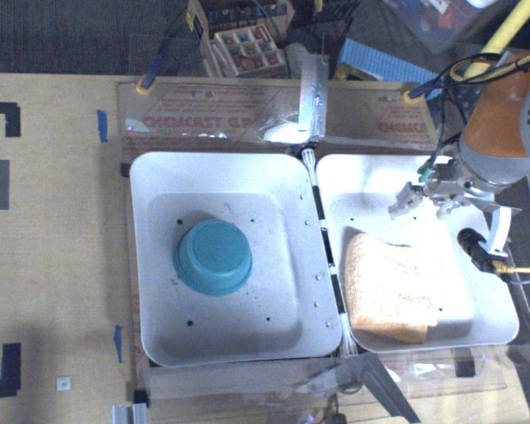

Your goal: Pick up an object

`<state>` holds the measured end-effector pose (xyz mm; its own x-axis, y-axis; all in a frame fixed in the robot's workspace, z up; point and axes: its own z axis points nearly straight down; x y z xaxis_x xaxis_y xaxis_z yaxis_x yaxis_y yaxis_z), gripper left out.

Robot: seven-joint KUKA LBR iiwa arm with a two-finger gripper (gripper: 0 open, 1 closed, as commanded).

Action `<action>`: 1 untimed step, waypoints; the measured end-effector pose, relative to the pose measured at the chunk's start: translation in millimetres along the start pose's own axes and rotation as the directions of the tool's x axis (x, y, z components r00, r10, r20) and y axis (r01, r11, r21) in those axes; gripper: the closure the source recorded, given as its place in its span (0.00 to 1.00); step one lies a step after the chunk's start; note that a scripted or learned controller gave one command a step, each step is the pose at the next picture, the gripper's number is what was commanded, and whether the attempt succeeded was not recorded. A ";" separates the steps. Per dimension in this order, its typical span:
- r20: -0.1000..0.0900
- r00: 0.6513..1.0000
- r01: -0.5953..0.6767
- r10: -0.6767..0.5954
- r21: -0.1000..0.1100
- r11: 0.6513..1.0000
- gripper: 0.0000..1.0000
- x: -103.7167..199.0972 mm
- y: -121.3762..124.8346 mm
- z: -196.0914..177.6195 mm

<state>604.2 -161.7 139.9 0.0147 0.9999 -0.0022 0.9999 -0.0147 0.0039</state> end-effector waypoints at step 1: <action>0.000 0.996 -0.090 0.090 0.000 0.996 0.00 -60.7 16.1 -13.1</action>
<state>619.3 -222.6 153.2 0.1048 0.9945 -0.0023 0.9945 -0.1047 0.0038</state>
